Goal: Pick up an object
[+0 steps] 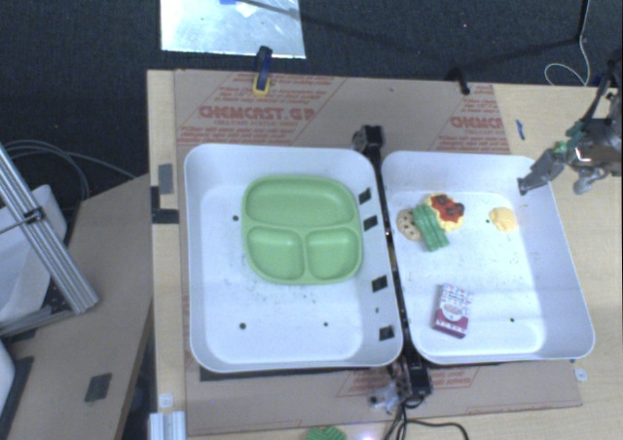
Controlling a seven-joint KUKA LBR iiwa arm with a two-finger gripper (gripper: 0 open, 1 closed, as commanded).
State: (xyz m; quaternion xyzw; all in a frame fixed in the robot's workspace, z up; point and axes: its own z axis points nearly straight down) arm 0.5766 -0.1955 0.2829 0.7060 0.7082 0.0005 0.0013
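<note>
Camera view, from my remote seat: the left bin (209,263) carries a green divided plate (300,230), lying flat near its middle, three compartments facing up. Across the black hinge strip, the right bin (555,273) holds a small cluster near its upper left: a round cookie (407,224) touching a green ridged piece (431,224), with a red and yellow toy (447,208) just beside that. A pale yellow lump (502,219) sits apart, further right. Lower down, a small red and white packet (454,311) lies alone. At the far right, the tool (540,175) hangs over the bin's upper right rim, above the worktop (321,107). I cannot tell how far it is open, and I see nothing in it.
</note>
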